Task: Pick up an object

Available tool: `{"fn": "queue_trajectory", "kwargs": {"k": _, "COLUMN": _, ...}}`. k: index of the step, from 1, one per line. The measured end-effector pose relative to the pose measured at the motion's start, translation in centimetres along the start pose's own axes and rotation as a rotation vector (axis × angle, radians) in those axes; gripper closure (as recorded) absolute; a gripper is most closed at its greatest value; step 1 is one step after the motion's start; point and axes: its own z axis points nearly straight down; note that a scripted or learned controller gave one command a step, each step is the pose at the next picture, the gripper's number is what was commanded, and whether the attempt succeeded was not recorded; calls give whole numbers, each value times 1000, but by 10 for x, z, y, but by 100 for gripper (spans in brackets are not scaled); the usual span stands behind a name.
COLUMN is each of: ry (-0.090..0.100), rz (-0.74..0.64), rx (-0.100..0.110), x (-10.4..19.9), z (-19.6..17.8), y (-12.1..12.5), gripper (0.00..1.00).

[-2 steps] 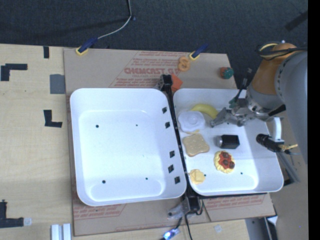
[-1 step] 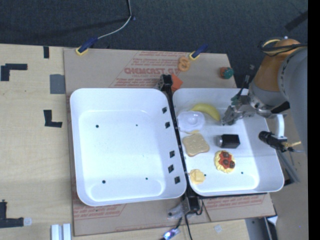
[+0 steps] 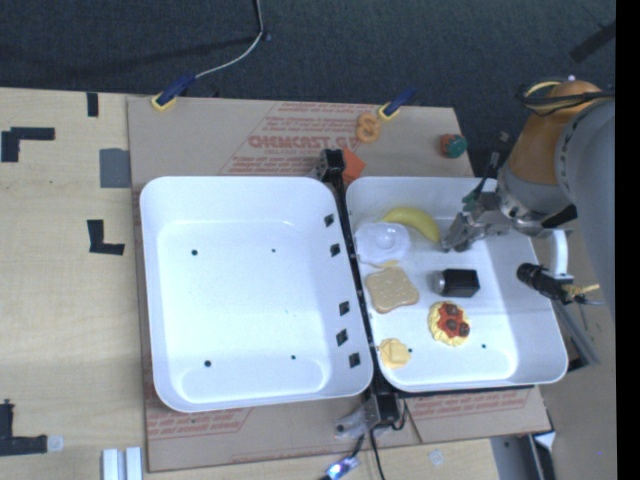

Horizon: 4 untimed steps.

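Observation:
The right bin (image 3: 520, 363) holds a yellow banana (image 3: 414, 222), a clear round lid (image 3: 382, 242), a slice of toast (image 3: 391, 289), a black block (image 3: 459, 282), a small pizza with red toppings (image 3: 449, 323) and a small yellow piece (image 3: 394, 351). My gripper (image 3: 462, 232) hangs low over the bin's back right part, just right of the banana and above the black block. Nothing shows between its fingers.
The left bin (image 3: 240, 288) lies beside the right one, joined by a black divider (image 3: 345, 268). On the cardboard behind sit an orange ring (image 3: 368, 126) and a small teal-and-orange object (image 3: 453, 146). The grey arm (image 3: 560, 168) fills the right side.

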Motion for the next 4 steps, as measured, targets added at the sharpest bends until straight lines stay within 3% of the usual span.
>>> {"fn": "queue_trajectory", "kwargs": {"k": 2, "ry": -1, "rz": -1, "rx": -3, "x": -3, "z": -1, "y": 34, "gripper": 100}}
{"fn": "queue_trajectory", "kwargs": {"k": 4, "ry": -4, "rz": -9, "rx": 0, "x": 2, "z": -18, "y": 35, "gripper": 100}}
